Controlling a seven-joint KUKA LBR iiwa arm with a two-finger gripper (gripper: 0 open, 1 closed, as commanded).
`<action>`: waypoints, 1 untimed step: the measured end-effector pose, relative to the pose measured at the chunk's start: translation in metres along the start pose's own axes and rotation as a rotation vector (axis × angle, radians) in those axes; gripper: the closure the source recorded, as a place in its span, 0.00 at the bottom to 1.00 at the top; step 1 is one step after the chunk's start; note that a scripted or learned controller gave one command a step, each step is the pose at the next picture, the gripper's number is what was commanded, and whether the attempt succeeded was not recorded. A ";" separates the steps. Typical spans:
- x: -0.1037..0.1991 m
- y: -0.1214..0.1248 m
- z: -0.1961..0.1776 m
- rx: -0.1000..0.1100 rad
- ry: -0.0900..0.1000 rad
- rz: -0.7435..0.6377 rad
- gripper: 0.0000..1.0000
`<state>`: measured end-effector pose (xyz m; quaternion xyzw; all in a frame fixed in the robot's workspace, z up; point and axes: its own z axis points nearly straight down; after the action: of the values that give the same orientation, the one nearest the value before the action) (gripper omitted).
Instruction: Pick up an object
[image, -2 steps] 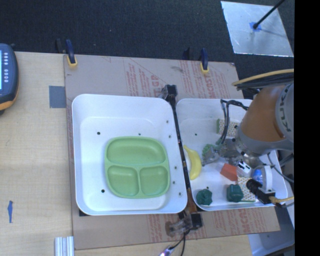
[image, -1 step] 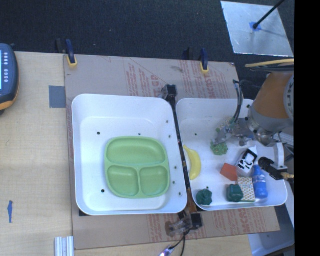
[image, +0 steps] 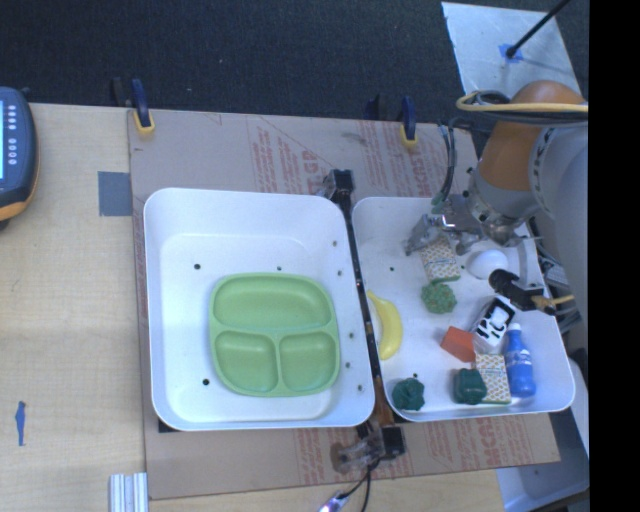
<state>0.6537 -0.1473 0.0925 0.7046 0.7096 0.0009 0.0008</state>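
I see the end effector (image: 432, 232) low over the far end of the right bin (image: 392, 222); whether it is open or closed I cannot tell. Just beside it lie a patterned packet (image: 440, 263), a white ball (image: 487, 263) and a green broccoli piece (image: 438, 297). Farther out sit an orange block (image: 458, 344), a blue bottle (image: 517, 364) and a banana (image: 386, 324). The left bin (image: 170, 300) holds a green divided plate (image: 273, 333).
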 end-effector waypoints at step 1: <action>0.014 -0.082 0.001 0.013 0.002 0.004 0.00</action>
<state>0.5717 -0.1336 0.0910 0.7061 0.7081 -0.0032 -0.0045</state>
